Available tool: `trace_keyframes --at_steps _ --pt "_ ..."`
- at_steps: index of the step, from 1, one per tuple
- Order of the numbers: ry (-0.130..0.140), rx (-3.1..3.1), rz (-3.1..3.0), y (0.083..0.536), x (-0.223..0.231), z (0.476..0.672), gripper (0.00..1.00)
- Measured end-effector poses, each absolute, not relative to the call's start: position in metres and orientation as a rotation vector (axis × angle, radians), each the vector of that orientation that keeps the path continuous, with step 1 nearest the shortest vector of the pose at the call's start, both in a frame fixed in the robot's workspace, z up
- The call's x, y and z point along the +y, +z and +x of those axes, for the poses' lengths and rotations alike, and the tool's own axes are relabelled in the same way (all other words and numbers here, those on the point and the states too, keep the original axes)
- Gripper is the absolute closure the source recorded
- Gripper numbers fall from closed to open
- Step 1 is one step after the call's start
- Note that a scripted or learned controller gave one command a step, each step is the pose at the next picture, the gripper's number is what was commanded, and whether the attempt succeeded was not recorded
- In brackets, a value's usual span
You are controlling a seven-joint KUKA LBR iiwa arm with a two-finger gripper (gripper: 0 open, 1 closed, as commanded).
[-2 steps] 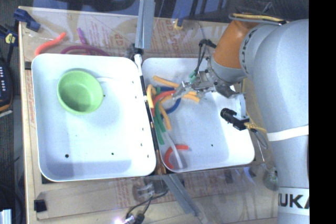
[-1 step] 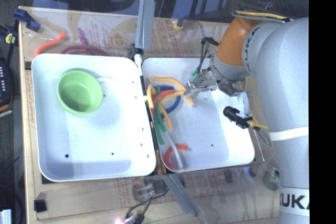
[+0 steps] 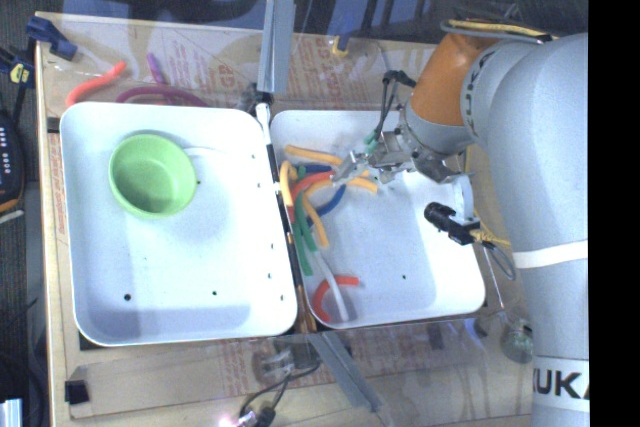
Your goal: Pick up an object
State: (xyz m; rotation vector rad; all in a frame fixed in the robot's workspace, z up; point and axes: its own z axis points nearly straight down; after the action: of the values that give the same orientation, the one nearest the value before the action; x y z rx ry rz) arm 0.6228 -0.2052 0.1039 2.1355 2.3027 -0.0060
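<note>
Camera view, jaws [image 3: 352,165] over strips [image 3: 310,190], right bin [image 3: 440,285]

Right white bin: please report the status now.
Gripper low over pile of coloured curved strips, right white bin. Nothing seen held. Green round bowl apart, left white bin.

Arm: grey, orange band [image 3: 445,90] above the wrist, entering from the right over the right bin [image 3: 440,280].
Gripper [image 3: 352,165]: low over the far left part of the right bin, at the strip pile.
Strip pile [image 3: 312,200]: yellow, orange, red, blue and green pieces along the right bin's left wall.
Left bin [image 3: 150,300]: holds a green bowl [image 3: 152,175], far left.
</note>
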Motion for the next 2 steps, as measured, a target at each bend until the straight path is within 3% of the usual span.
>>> trace_keyframes --at_steps 1,2 --pt "-0.004 2.304 2.133 0.1142 -0.2046 0.6235 1.00" --pt "-0.004 2.305 2.133 0.1141 -0.2046 0.6235 0.00"
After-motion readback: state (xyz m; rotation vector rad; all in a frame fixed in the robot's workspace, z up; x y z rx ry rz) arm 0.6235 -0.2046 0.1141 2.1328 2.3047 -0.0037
